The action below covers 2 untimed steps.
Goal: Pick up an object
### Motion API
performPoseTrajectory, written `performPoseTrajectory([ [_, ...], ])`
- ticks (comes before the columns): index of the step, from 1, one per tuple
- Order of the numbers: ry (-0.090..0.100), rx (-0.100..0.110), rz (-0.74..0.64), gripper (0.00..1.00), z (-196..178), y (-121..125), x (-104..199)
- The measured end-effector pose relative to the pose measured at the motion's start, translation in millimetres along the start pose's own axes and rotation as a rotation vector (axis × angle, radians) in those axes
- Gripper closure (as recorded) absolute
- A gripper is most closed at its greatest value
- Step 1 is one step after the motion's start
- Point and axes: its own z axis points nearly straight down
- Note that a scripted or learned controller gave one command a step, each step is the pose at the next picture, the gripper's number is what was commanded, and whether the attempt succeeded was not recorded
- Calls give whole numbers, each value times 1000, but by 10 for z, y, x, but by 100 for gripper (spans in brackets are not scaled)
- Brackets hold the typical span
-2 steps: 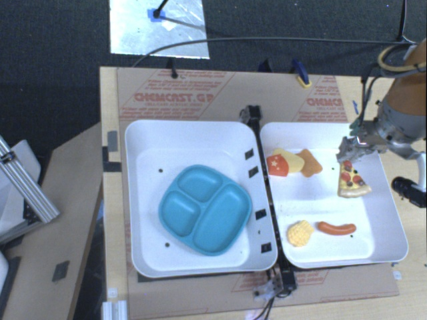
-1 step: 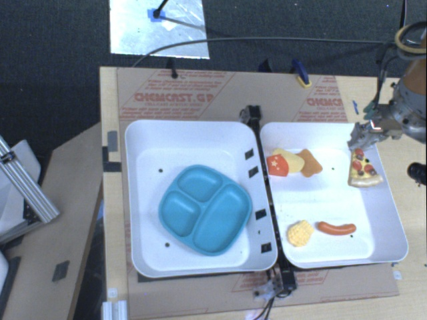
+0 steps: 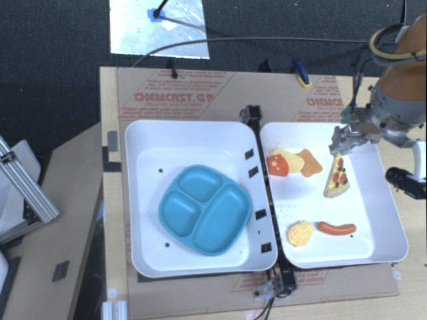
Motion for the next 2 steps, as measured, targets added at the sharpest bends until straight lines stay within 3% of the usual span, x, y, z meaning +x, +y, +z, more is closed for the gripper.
performPoseTrajectory([
  [2,0,0,0,100,194,90,1111],
])
